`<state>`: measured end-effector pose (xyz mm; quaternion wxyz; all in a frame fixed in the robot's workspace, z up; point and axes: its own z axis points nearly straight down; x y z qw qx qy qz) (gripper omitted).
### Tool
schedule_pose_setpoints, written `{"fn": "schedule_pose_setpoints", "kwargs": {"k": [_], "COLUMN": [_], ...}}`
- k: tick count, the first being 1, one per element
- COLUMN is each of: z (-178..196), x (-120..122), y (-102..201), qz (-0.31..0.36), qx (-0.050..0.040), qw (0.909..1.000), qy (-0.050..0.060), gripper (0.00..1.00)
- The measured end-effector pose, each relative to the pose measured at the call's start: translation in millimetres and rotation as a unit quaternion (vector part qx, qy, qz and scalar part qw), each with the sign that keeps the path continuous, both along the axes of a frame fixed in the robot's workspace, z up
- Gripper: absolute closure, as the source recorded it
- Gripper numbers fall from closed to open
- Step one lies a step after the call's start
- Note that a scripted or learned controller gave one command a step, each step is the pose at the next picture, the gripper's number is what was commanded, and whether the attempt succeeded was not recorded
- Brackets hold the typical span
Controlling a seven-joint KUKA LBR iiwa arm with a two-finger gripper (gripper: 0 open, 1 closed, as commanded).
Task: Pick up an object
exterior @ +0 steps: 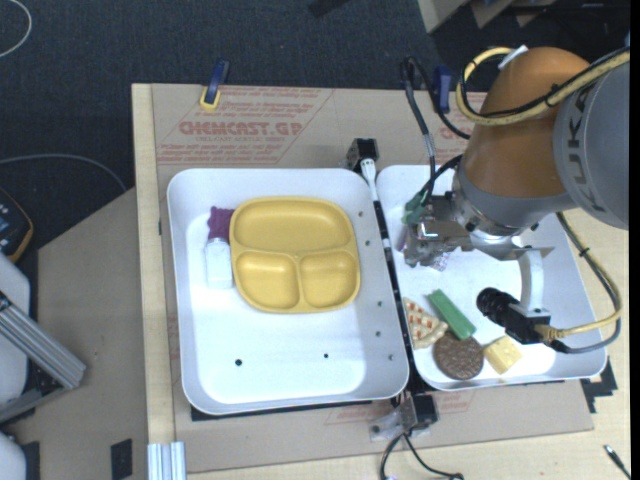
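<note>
My gripper (430, 244) hangs low over the left part of the right bin (570, 268), below the arm's orange band. Just in front of it lie a green block (452, 313), a waffle-patterned piece (423, 322), a round brown disc (460, 358) and a small yellow wedge (503, 353). The gripper stands above and behind the green block, apart from it. I see nothing held under the gripper, and the arm hides the bin's middle and back.
The left bin (280, 368) holds a yellow divided plate (295, 253), with a purple item (219, 221) and a white bottle (217, 263) at its left. A black cable fitting (508, 313) lies over the right bin. The two bins' rims meet close to the gripper's left.
</note>
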<state>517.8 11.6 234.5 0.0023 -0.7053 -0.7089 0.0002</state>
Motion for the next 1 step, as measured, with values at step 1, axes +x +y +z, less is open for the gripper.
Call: {"fn": "schedule_pose_setpoints", "kwargs": {"k": [1], "z": [-19.4], "x": [-2.9], "y": [7.3], "qz": [-0.002], "qx": [-0.001], "qw": [1.0], "qy": [0.0], "gripper": [1.0]}}
